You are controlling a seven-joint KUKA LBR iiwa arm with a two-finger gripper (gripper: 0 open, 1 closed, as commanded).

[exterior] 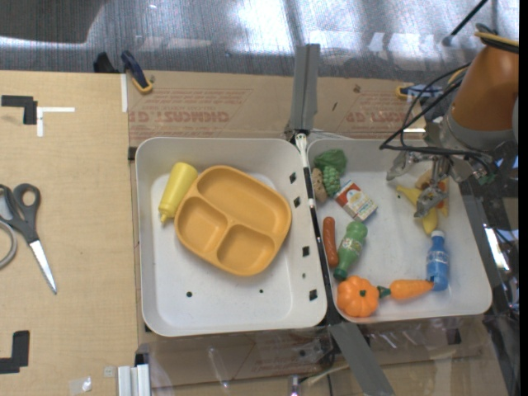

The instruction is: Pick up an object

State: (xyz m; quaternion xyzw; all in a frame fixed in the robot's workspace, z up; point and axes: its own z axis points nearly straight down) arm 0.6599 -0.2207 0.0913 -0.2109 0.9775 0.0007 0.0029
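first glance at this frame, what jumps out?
The big yellow divided plate lying in the left bin, with a yellow bottle against its upper-left edge. Then the right bin, scattered with toy food: a pumpkin and carrot near the front, broccoli at the back. The gripper hangs over that bin's back right, above a banana.

wooden bench (pixel 66 304), two white bins (pixel 157 304) side by side, scissors (pixel 29 229) at left
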